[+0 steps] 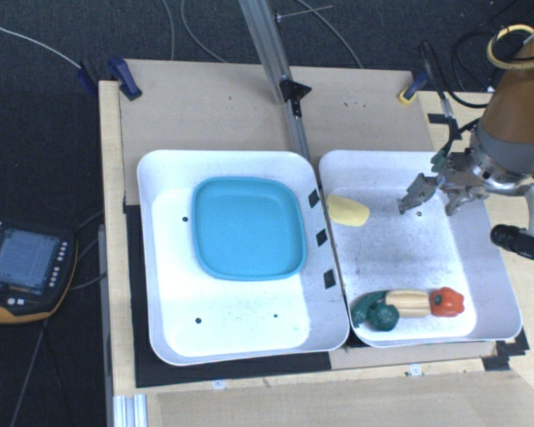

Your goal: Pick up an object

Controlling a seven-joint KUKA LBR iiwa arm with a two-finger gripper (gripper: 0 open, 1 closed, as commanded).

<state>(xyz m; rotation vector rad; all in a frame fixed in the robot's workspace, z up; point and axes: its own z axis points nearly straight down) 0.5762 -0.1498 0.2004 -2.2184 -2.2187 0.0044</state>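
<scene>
Yellow object (348,210) left of open gripper (434,200), apart.

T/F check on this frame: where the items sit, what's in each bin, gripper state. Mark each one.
1. The blue plate lies in the left bin. True.
2. The yellow piece is in the left bin. False: it lies in the right bin, near its left wall.
3. The gripper holds the red item. False: its fingers are spread with nothing between them.
4. The green item sits at the right bin's near edge. True.
</scene>
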